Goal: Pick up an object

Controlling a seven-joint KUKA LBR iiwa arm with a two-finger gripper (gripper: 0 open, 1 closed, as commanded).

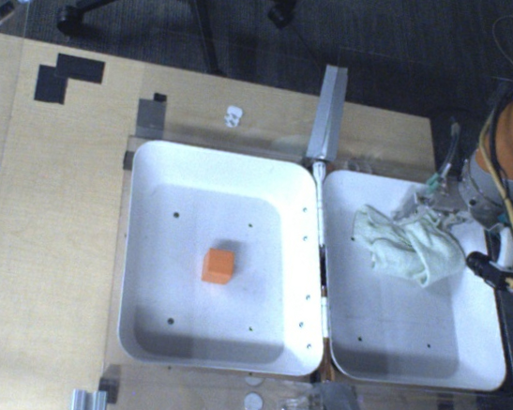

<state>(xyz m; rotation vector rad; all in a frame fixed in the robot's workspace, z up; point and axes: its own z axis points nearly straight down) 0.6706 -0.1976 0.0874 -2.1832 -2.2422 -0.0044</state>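
- At two o'clock in the right bin (405, 358), a pale green cloth (403, 244) is met by the gripper (438, 204); jaw state cannot be told.
- Grasping appears under way; a lift would follow.
- An orange cube (219, 265) sits in the left bin (163, 328).

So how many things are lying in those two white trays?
2. An orange block sits mid-floor in the left tray; a crumpled pale cloth lies toward the right tray's back. The cloth could be hiding something.

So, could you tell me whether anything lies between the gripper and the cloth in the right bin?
Nothing visible does: the gripper is right at the top edge of the crumpled pale cloth in the right bin.
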